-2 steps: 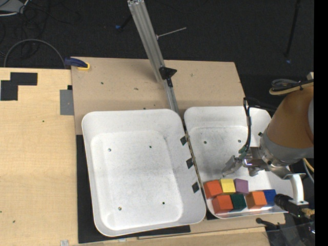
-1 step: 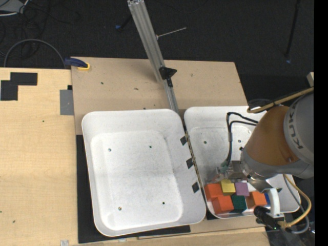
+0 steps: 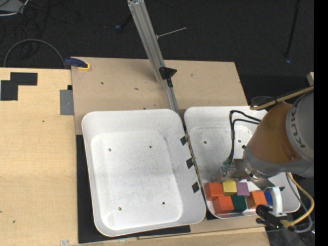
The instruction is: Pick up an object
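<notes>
Several small coloured blocks lie bunched in the near corner of the right bin (image 3: 210, 132): an orange block (image 3: 214, 189), a second orange block (image 3: 223, 204), a yellow block (image 3: 229, 186), a purple block (image 3: 242, 189), a green block (image 3: 239, 203) and an orange block (image 3: 260, 197) beside a blue one (image 3: 269, 196). The arm, with its orange band (image 3: 274, 132), reaches in from the right and bends down over them. My gripper (image 3: 229, 172) hangs just above the yellow block, at the far edge of the cluster. The wrist hides its tips.
The left bin (image 3: 102, 132) sits beside the right one, joined by black clips (image 3: 188, 163). An aluminium bar (image 3: 148, 35) slants across the bench behind the bins. Cables (image 3: 238, 118) loop over the right bin's far side.
</notes>
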### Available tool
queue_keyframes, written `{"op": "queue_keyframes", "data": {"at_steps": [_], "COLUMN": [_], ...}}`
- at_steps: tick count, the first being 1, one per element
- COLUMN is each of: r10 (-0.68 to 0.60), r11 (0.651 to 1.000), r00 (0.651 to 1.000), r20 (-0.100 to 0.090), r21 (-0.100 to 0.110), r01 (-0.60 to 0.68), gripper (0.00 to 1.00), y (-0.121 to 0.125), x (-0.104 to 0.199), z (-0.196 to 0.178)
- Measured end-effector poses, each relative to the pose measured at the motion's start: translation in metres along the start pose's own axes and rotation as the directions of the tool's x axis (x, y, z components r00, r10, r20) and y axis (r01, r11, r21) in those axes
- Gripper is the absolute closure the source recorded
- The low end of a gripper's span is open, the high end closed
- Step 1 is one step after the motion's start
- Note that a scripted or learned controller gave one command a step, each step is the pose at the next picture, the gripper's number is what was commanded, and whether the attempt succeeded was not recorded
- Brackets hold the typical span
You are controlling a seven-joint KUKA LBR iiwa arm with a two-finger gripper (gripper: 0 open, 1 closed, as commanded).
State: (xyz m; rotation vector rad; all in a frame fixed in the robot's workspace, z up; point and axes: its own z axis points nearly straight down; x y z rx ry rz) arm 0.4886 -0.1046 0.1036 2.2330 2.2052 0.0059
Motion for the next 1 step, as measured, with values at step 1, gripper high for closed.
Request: {"op": "queue_keyframes", "data": {"at_steps": [1], "r10": [-0.019], "r11": [1.0], "r00": [1.0], "r20": [-0.002], "r21": [-0.001], "r01": [0.019], "gripper": [1.0], "y": [-0.0005], "x": [0.0861], "z": [-0.0905]}}
